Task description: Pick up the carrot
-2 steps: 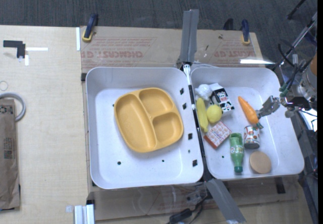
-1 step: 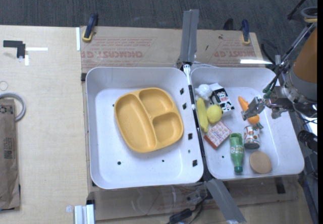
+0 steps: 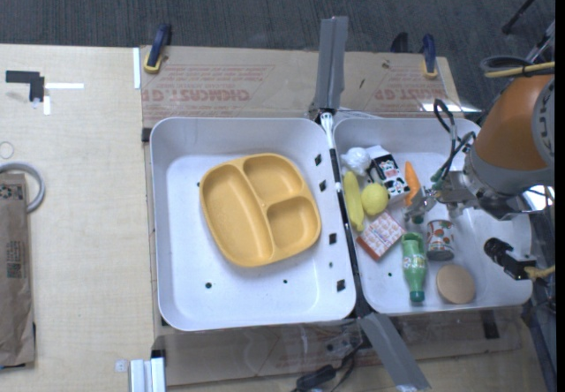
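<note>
One small orange carrot [image 3: 411,180], a short tapered stick, lies just to the left of the pincer [image 3: 422,202] and a touch further up the view, its long axis running nearly up-and-down the picture with a slight lean. It sits apart from the tips, nothing gripped between them, and whether the pincer stands apart or together I cannot tell from this slanted look. My read: the coming move is a short shift left and away before any descent, with the closing direction set across the carrot's narrow width.

Crowding is the worry. Left of the pincer in the white right-hand bin [image 3: 503,293] sit a yellow banana [image 3: 352,201], a yellow lemon [image 3: 375,199], a black-and-white carton [image 3: 385,166] touching or nearly touching the carrot, and a pink patterned packet [image 3: 381,236]. Just below the pincer: a green plastic bottle [image 3: 414,268], a small tin can [image 3: 440,239], a round tan disc [image 3: 456,284].

Well off to the left, the white left-hand bin [image 3: 177,231] carries a yellow three-compartment plate [image 3: 261,207], its compartments bare
</note>
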{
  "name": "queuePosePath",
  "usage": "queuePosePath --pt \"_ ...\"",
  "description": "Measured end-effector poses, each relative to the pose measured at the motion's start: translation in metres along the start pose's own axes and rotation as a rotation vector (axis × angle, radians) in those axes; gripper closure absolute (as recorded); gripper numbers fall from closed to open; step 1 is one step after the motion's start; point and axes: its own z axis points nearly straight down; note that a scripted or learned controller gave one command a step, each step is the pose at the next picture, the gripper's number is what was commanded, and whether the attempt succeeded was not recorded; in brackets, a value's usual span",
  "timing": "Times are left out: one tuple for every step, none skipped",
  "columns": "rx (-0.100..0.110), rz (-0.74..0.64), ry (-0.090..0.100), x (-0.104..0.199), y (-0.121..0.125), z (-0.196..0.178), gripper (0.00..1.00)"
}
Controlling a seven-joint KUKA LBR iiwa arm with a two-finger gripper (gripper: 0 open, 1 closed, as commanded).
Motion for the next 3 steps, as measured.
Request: queuePosePath --pt "0.001 0.004 0.0 -0.001 -0.001 -0.008 1.0" --pt "-0.001 -0.144 -0.001 -0.042 -0.027 -0.065 1.0" --pt "0.0 -0.062 0.0 0.007 -0.005 -0.109 1.0"
